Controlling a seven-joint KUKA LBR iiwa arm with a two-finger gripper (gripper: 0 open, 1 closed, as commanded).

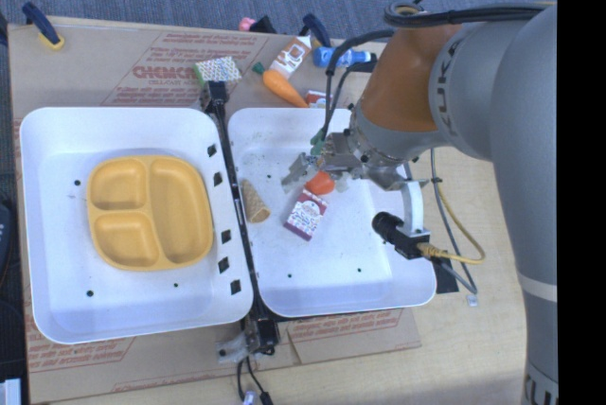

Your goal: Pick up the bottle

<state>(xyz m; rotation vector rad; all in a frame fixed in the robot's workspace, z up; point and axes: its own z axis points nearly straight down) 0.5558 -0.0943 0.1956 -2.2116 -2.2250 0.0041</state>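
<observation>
The grey arm [492, 100] reaches in from the right over the desk [114, 62], its orange band above the right bin [284, 285]. The left bin [47, 204] carries a yellow divided plate [150, 210]. The claw [320, 168] hangs low in the right bin; how far it is open cannot be told. The bottle [309, 207], with an orange cap and red-white label, lies tilted on the bin floor, its cap end right at the claw. A small cone [255, 201] lies just left of it.
</observation>
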